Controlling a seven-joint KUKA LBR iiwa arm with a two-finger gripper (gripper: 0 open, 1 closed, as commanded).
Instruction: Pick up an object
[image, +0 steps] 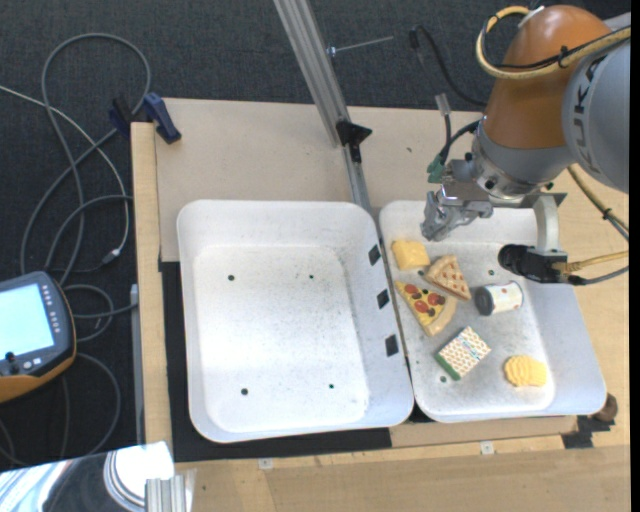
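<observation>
Arm (545, 90) low, wrist angled down

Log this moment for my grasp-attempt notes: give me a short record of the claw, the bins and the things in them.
claw: above the far left corner of the right bin, nothing seen between its fingers
right bin: holds all six things
yellow block: nearest the claw
pizza slices: small one, large one in front of it
white cylinder: lying on its side
checkered sponge
yellow ridged piece
left bin: speckled floor
</observation>
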